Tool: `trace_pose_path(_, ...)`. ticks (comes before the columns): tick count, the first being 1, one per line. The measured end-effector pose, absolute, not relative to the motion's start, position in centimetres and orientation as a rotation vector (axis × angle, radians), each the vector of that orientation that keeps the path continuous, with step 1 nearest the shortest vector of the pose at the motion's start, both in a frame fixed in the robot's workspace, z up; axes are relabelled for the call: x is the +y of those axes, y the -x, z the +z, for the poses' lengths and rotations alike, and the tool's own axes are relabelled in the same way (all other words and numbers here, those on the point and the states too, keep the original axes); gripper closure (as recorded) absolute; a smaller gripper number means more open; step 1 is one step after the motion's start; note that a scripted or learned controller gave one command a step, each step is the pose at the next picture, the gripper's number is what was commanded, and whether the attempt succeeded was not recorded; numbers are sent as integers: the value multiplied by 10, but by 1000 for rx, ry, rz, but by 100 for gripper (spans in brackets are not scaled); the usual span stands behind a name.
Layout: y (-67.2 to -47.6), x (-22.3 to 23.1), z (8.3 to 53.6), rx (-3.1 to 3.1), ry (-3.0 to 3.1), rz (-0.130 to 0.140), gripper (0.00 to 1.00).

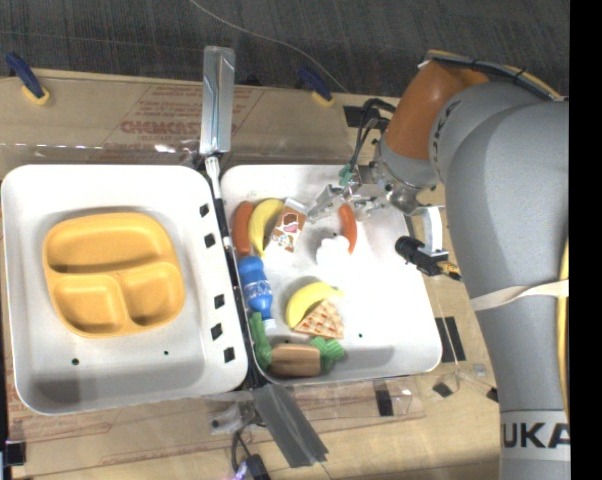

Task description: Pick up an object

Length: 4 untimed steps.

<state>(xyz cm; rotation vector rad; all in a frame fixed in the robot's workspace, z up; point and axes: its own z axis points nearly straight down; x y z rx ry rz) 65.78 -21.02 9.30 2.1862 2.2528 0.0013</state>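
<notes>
Cardboard-covered tabletop, two white bins, and my tool is low in the right bin, fingers narrowly spread beside the orange sausage, which lies lengthwise top-to-bottom in view.

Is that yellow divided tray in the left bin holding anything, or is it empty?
Empty. The yellow tray lies flat in the left bin, and all three compartments show only bare yellow plastic.
</notes>
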Motion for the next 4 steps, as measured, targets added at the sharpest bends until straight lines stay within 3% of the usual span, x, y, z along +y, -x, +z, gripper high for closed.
trace_pose_path(1, -658, -211, 93, 2122, -2312, 2, 0)
trace_pose_path(2, -659, -210, 104, 2128, -2303, 4, 100)
trace_pose_path(3, -660, -154, 205, 2218, -2214, 9, 100)
trace_pose_path(4, -657, -116, 207, 2254, -2191, 0, 100)
